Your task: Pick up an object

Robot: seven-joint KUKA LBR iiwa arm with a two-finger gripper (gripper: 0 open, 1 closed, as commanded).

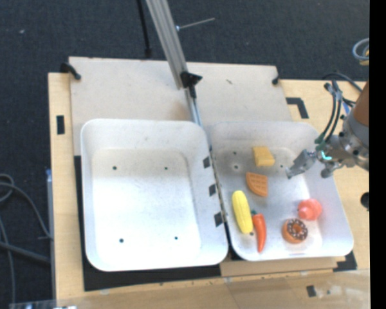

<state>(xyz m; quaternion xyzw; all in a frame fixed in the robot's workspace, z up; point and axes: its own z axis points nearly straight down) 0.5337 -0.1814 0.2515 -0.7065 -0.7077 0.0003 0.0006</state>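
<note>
— Dark carpet (26, 24) fills the frame's edges, with loose cables (6, 205) at the left. What sits on it?

— A pale wooden counter (61, 172), with a lighter board (135, 89) laid across its upper part. A slanted metal rail (167, 34) runs from the top of the frame down to the seam between the bins.

— How many bins?

— Two, side by side and touching. The left bin (148, 195) takes up the middle of the frame; the right bin (280, 143) lies at centre right.

— And the arm?

— One. Its wrist (354, 140) comes in at the right edge, and the claw (302, 163) hangs over the upper right part of the right bin. I cannot tell whether it is open or closed; nothing is visibly gripped.

— Count the objects.

— Six, all in the right bin, one of each. A yellow corn cob (242, 212) near its left wall; an orange carrot (259, 232) just beside the corn's lower end; a round brown doughnut (295, 231) at the lower right; a red ball-like fruit (309, 208) just above it; an orange wedge (258, 185) at the middle; a yellow block (264, 156) above that, left of the claw.
</note>
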